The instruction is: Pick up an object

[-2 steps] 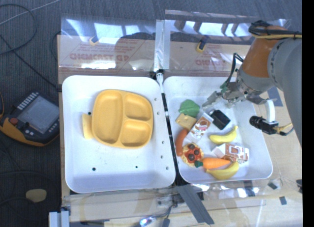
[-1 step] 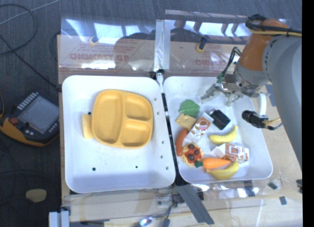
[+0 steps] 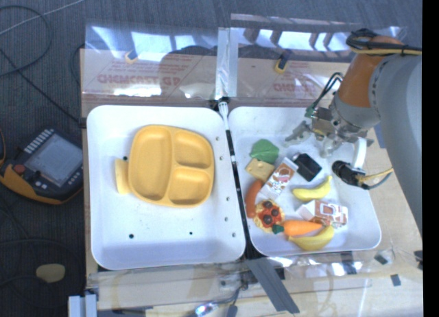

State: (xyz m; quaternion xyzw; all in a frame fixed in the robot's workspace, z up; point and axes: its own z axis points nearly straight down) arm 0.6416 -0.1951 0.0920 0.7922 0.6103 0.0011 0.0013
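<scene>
From the camera above the bench, two white bins sit side by side: the left bin [image 3: 103,240] carries a yellow divided tray [image 3: 171,165], and the right bin [image 3: 370,230] holds a loose heap of toy food. The arm [image 3: 370,79] reaches in from the right, its orange band above the wrist, and the gripper [image 3: 317,141] hangs over the back part of the right bin, just above a small black block [image 3: 307,167]. Whether the fingers are spread or pressed together I cannot tell from this angle; nothing is seen between them, so no object is held yet. The candidates lie close together: a green piece [image 3: 264,149] and a tan block [image 3: 260,168] near the bin's left wall, a red-and-white carton [image 3: 280,177], a banana [image 3: 312,189], a second carton [image 3: 331,214], a carrot [image 3: 300,227], another banana [image 3: 317,239] and a pizza slice [image 3: 268,214] toward the front. The step in hand looks like the descent onto a target, and the black block is the nearest one. To do it well, the gripper should come straight down centred on the block, closing across its narrow sides, and keep clear of the carton and banana just beside it, since a nudge could push the block away. A slow, vertical lift would then show whether the grasp holds.
</scene>
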